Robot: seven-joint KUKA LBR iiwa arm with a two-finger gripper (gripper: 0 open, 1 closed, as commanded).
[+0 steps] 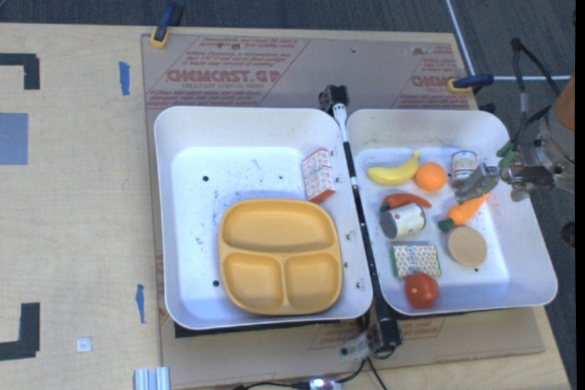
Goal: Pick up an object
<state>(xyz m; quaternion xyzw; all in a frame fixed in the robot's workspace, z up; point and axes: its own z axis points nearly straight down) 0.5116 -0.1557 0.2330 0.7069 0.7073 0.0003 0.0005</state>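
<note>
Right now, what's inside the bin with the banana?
The right bin holds a banana, orange, small can, carrot, tipped can, round disc, green packet and tomato. The gripper covers part of the floor.

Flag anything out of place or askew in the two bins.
A small can lies tipped on its side in the right bin, and a red-and-white packet leans against the left bin's inner wall. Nothing looks spilled.

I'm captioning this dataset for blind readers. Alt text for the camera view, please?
A gripper reaches from the right over the right bin, above a carrot among toy foods. The left bin holds a yellow divided tray.
</note>
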